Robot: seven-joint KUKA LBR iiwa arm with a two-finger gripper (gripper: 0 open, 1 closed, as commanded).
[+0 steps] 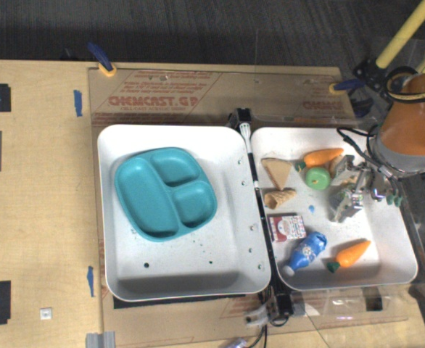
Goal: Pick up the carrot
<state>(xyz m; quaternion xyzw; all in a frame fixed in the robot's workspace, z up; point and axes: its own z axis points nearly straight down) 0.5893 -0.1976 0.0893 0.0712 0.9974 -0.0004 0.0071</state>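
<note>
Looking down on a shallow white plastic right-hand bin [395,232], crowded with toy food. Near the bin's front edge, toward its right corner: a small orange plastic carrot with a green stub [352,254], lying flat and free. Over the bin's middle: a metal two-finger gripper [350,191], well short of the carrot (likely mid-approach). Cannot tell whether the claw is wide or narrow.

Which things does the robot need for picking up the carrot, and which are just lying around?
Needed:
carrot, near the front of the right bin
gripper

Just lying around:
blue bottle
small red packet
green round toy
second orange toy
two tan wedge pieces
teal divided plate in the left bin
</note>
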